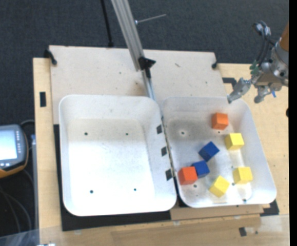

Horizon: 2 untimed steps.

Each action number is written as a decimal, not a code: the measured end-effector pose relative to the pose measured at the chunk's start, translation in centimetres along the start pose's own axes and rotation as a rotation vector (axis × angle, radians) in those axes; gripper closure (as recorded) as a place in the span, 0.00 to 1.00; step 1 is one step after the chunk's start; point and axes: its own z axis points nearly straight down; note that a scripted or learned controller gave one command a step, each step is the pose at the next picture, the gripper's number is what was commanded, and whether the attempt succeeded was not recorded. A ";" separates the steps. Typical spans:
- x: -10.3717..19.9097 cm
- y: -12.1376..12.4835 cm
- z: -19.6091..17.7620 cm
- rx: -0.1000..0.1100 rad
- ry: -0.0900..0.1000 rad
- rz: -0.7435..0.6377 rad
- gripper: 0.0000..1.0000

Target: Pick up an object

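The grey two-finger jaws (246, 90) hang above the far right corner of the right shallow white bin (258, 152), spread apart with nothing between them. In that bin lie seven small cubes: an orange cube (220, 120) nearest the jaws, a yellow cube (235, 140), two blue cubes (208, 150) (201, 168), a second orange cube (187, 175) touching one blue, and two yellow cubes (242, 175) (219, 186). The left white bin (71, 137) sits beside it on the wooden desk (45, 137).

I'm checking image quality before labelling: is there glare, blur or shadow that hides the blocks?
Camera view: soft, even light; the left bin floor looks washed out. The blocks in the right bin stay crisp, with short shadows. The gripper at the bin's far corner is small and slightly blurred.
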 end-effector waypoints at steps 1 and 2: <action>-0.5 0.5 13.6 0.005 0.002 0.008 0.00; 1.7 -8.0 13.0 0.003 0.003 0.011 0.00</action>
